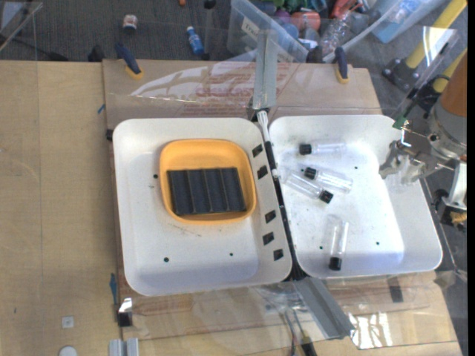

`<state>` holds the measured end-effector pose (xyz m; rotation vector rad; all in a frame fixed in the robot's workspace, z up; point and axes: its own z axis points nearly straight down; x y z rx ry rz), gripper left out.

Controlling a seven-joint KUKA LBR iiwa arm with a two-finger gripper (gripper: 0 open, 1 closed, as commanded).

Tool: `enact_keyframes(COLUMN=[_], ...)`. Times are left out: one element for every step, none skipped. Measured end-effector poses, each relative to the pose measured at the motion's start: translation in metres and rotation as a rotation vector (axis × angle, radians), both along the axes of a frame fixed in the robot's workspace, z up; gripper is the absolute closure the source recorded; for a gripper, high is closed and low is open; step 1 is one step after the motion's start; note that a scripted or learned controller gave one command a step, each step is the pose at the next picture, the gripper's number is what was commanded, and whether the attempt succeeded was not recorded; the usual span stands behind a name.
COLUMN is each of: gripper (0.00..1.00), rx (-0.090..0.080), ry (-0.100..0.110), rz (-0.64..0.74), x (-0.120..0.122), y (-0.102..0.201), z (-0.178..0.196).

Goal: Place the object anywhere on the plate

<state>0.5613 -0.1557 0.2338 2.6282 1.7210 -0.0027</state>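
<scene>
— Plate (206, 154) position?
— I see it, orange, in the left bin (141, 258), with a dark ridged block (205, 191) lying on it.
— Vials?
— Four clear vials with black caps lie in the right bin (371, 251), nearest me one at (336, 245).
— Gripper (401, 167)?
— Over the right bin's right rim; I can't tell how its fingers stand.

Bins (223, 273): smooth white plastic, faint sheen;
Plate (172, 154): glossy orange plastic, with a dark ribbed matt insert (206, 191);
Tubes (319, 186): clear plastic, black caps;
Bench (52, 199): pale matt wood;
Gripper (404, 170): dull grey metal
</scene>
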Motion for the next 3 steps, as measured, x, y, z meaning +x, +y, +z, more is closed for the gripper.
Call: enact_keyframes(gripper=[0.00, 0.00, 0.00], rx=[0.000, 0.000, -0.002], ry=[0.000, -0.003, -0.004], rz=[0.000, 0.224, 0.429], x=[0.000, 0.052, 0.106], y=[0.000, 0.022, -0.024], z=[0.000, -0.052, -0.040])
